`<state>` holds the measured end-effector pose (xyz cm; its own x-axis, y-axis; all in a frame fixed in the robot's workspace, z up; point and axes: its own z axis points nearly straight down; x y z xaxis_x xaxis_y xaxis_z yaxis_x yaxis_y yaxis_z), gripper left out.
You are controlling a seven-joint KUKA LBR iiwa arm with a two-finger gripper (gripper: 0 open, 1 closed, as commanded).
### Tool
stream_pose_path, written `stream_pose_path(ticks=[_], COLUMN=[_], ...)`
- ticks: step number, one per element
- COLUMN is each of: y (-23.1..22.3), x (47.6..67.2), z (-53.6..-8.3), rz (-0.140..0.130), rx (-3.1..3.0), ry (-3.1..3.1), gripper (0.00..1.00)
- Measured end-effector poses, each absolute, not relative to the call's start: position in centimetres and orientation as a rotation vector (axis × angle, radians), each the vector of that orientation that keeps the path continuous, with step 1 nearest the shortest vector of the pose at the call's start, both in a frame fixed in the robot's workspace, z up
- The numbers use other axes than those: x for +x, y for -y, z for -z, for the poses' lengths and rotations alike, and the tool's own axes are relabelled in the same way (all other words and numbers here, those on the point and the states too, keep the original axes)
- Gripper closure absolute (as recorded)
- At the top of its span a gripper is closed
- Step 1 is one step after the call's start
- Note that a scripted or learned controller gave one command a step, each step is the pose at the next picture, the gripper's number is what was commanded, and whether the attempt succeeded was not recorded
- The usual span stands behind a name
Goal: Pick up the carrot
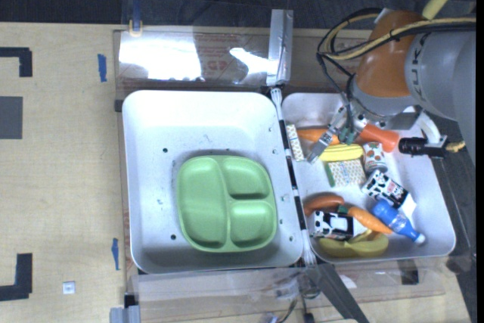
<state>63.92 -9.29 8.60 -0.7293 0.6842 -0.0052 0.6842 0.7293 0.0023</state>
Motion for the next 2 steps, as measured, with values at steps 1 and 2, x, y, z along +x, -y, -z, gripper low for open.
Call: stream_pose_path(ticks=[1, 2], y=[9.2, 6.5], x=[64.2, 65.9], z=[-9.9, -18.5], rz=[-0.004, -0.001], rx=[1.145, 1.704], ry=[-2.907, -2.634], gripper=[1.0, 1.0])
